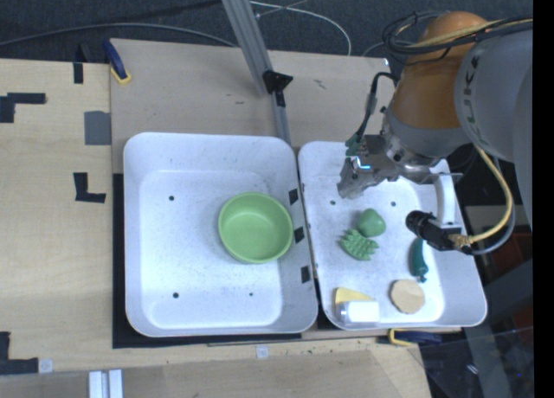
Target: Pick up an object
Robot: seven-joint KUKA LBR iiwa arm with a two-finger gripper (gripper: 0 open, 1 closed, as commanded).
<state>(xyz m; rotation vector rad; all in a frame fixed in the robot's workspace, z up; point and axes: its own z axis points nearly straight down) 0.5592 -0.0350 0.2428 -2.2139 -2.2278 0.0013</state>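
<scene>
So I'm reaching in from the right side of the frame, my grey arm with the orange band [433,50] taking up the upper right corner. My two-finger gripper [353,182] is hanging over the upper left part of the right-hand shallow white bin [467,297], and honestly I can't tell how it's set from this angle, it's just a dark lump pointing down. Nothing is showing in its grip.

Just below it and a bit to the right, a small rounded green lump [372,222] is sitting on the bin floor, and right beside that, lower left, a spiky green toy that looks like a little leafy plant piece [357,245] is lying near it. Over toward the right wall a slim teal stick-shaped object [420,259] is lying roughly upright in the frame. Along the bottom edge of that bin, a yellow wedge with a white block [355,304] is resting next to a tan round disc [407,297].

The left-hand shallow white bin [156,215] is holding a light green plastic bowl [254,228], sitting open side up near its right wall, well apart from my gripper.
</scene>
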